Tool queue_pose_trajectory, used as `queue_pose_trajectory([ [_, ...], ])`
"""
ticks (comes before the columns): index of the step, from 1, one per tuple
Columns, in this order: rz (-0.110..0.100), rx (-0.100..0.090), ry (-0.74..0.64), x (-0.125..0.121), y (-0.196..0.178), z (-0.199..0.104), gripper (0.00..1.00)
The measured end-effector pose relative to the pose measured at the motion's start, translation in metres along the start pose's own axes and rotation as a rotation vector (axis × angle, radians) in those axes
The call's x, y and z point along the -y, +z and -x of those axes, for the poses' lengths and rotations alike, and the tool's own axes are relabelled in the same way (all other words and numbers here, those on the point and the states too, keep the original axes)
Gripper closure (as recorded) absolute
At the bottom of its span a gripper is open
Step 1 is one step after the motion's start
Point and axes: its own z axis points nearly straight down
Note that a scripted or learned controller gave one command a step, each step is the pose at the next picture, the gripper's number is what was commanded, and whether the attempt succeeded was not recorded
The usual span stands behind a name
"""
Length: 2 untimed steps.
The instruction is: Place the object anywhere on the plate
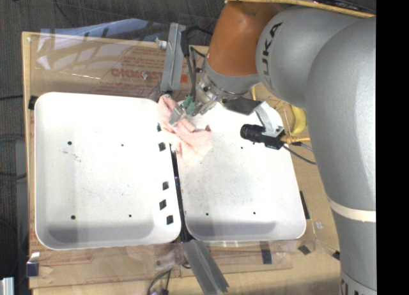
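A crumpled pink cloth (193, 135) lies at the far left corner of the right bin (255, 191), with its upper edge drawn up over the divider between the bins. My gripper (181, 112) reaches down from the orange-banded wrist (238, 32) into the top of the cloth. Its fingers are shut on a bunched fold of the cloth. The lower part of the cloth trails onto the bin floor.
The left bin (96, 172) lies beside it, with small black tabs (165, 187) along the divider. My grey arm (332, 96) covers the right bin's far right side. A black cylinder (259, 134) sticks out from the wrist. Cardboard (96, 57) lies behind the bins.
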Motion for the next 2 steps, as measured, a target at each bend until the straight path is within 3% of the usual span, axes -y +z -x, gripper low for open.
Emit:
queue_pose_trajectory([
  [2,0.003,0.004,-0.814,-0.071,0.000,-0.084,1.00],
])
